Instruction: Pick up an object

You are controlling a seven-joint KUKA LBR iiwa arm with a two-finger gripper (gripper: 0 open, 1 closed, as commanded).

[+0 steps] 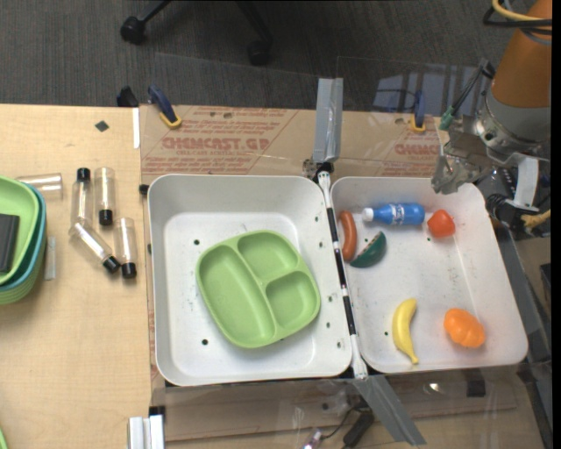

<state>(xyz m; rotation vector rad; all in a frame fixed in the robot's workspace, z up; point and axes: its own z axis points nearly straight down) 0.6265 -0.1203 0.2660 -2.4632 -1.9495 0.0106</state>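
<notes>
A green divided plate (259, 288) lies in the left bin (166, 263), while clear vials (103, 221) and stacked green trays (19, 237) sit at the bench's left edge.

Dark carpet (368, 35), chair base (175, 26), wooden bench (70, 351).

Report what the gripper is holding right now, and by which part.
Nothing is held. The gripper hangs above the far edge of the right white bin, near the blue plastic bottle and the small orange-red tomato-like toy, touching neither.

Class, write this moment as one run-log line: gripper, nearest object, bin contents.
gripper above right bin's far edge | nearest: blue bottle | left bin: green divided plate | nothing seen held
</notes>
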